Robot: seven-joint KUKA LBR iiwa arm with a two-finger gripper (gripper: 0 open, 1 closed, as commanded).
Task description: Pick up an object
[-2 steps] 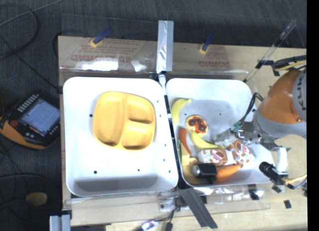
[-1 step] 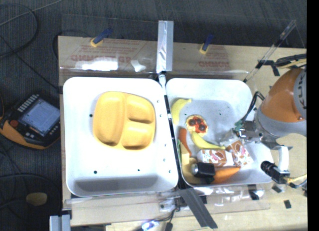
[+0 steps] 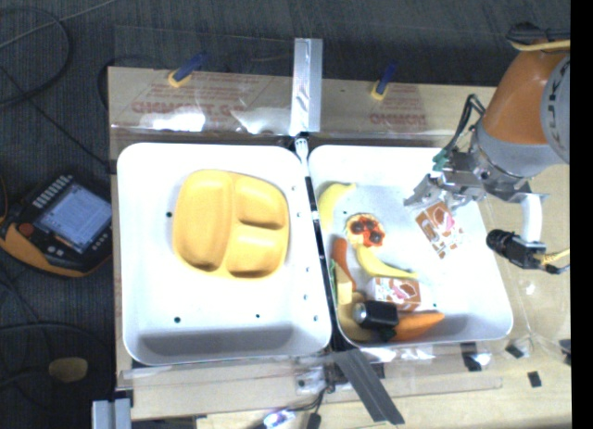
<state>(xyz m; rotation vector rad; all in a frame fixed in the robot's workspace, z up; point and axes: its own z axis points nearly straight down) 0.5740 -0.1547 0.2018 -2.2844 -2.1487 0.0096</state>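
A: What lies nearest in the right bin [image 3: 482, 316]?

B: At its near left corner, a carrot [image 3: 417, 324] lies across the near edge, with a small black object [image 3: 375, 312] resting just left of it. Touching those on the far side is an orange-and-white packet [image 3: 400, 289].

A: And a little farther in?

B: A banana [image 3: 375, 261] curves from the packet toward the far left. A round red-and-black piece [image 3: 365, 227] sits on its far end, and a second yellow fruit [image 3: 332, 200] lies beyond that, by the divider.

A: What about the left bin [image 3: 153, 325]?

B: It holds a yellow divided tray [image 3: 230, 223], upside down, near the middle.

A: Where is the gripper [image 3: 443, 188]?

B: Over the far right part of the right bin, below the orange band of the arm [image 3: 523, 107]. A small red-and-white wrapper [image 3: 439, 228] sits right under it, well apart from the pile. The wrapper's far end meets the fingers, but I cannot tell whether they are apart or clamped on it.

A: Anything farther still?

B: A metal bracket [image 3: 307, 84] stands upright behind the divider.
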